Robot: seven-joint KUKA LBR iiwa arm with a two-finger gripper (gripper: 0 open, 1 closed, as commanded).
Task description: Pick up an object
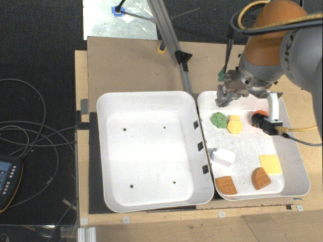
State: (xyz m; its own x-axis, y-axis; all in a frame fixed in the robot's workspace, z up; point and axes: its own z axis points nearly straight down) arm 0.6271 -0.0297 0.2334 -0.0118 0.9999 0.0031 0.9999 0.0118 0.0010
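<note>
Nearest the camera, along the right bin's (298, 185) front edge, sit two brown pieces (226, 185), with a yellow block (270, 164) and white block (224, 157) behind. Mid-bin lie a green piece (219, 119) and yellow piece (234, 125). At their 12 o'clock hangs the end effector (224, 98); its spread cannot be told. Left bin (108, 105) offers open room.

White bins (146, 102) on a tan bench (131, 64) hold a green piece (219, 119), yellow pieces (234, 125), orange-brown pieces (226, 185) and a white block (223, 157).
</note>
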